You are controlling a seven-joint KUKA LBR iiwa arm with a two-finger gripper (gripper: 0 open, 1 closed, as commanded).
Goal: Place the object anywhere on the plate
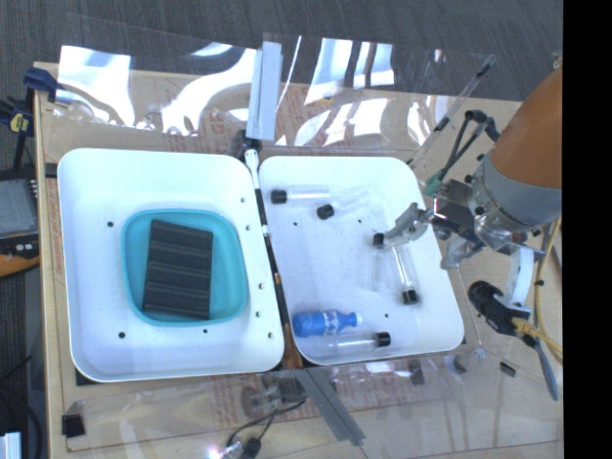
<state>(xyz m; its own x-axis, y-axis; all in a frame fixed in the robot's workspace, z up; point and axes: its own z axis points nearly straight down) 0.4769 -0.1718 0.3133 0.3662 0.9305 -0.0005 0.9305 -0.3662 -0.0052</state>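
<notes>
A blue plate (pixel 226 285) lies in the left bin (pixel 86 208), and a dark ribbed block (pixel 178 268) rests flat on it. The right bin (pixel 325 256) holds a small blue bottle (pixel 323 323) near its front edge. Several clear tubes with black caps lie there too: one at the back left (pixel 298 195), one at the middle right (pixel 404 273) and one along the front (pixel 356 344). My gripper (pixel 432 233) hangs over the right bin's right edge, close above the middle-right tube. I see nothing held in it.
A loose black cap (pixel 325 211) lies in the right bin's back half. Clear plastic walls stand behind both bins, with a white upright strip (pixel 263 89) between them. Cables and brackets crowd the bench to the right of the right bin.
</notes>
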